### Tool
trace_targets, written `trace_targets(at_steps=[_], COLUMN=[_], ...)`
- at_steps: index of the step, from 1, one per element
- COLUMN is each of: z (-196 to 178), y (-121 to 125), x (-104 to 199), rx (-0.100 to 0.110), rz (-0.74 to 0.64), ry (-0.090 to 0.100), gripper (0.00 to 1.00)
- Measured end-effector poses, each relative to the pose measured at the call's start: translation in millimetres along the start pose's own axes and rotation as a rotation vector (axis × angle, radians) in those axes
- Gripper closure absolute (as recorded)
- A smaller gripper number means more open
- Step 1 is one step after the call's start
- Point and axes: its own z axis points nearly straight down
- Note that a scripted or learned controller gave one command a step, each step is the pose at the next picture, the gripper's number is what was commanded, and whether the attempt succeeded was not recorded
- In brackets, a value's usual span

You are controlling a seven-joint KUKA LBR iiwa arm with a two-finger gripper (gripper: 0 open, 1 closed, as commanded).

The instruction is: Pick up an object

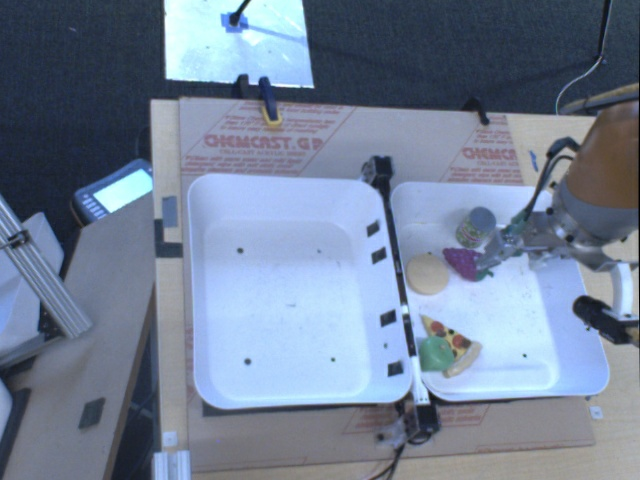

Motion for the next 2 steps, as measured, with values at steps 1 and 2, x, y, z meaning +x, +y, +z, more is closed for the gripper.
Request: trace_targets(at_steps=[1, 2], z=[-255.0, -304.6], y=[34.7, 29.9], x=[6.1, 100.8], rx=[-0.021, -0.009], rz=[-0.004, -0.012], ry=[-0.005, 0.002], gripper=[0.00, 0.00])
